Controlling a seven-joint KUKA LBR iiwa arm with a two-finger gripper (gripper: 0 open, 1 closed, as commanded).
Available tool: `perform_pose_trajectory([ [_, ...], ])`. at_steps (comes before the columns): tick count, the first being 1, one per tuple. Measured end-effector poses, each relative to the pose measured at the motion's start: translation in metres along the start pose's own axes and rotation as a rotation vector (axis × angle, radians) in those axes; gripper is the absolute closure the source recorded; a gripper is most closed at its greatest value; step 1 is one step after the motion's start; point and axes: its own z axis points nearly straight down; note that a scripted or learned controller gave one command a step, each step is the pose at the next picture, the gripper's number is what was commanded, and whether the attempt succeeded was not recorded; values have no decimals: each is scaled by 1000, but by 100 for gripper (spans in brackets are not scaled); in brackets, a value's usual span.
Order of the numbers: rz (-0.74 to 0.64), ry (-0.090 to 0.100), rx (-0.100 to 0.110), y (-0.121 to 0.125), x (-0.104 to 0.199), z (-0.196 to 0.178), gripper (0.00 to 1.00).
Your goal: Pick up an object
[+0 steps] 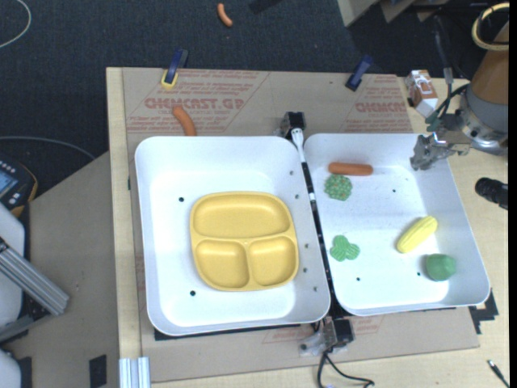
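Tool (423, 157) sits at the far right corner of the right bin (472, 245), nothing gripped; can't tell its finger state.
Nearest target: sausage (350, 168), just left of tool, long axis running left-right toward it. Corn (417, 234) lies nearer the camera.

Two white bins stood side by side: the left bin (153, 217) far from the gripper (422, 158), the right bin (452, 208) directly under and beside it. One yellow divided tray (242, 239), with three compartments, lay in the far bin. The near bin held five items: one sausage (350, 168), two green leafy pieces (338, 187) (345, 249), one corn cob (417, 234) and one round green item (439, 267). Two further sausages lay beyond both bins, one on the board (184, 120), one on the floor (224, 14).
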Motion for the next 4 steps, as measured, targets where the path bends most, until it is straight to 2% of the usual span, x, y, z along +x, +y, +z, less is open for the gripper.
perform_pose_trajectory([
  [1, 0, 0, 0, 2, -1, -38, 100],
  [2, -3, 5, 8, -13, 44, -47, 100],
  [3, -4, 7, 11, -33, 99, -36, 100],
  [4, -6, 7, 10, -48, 160, -42, 100],
])
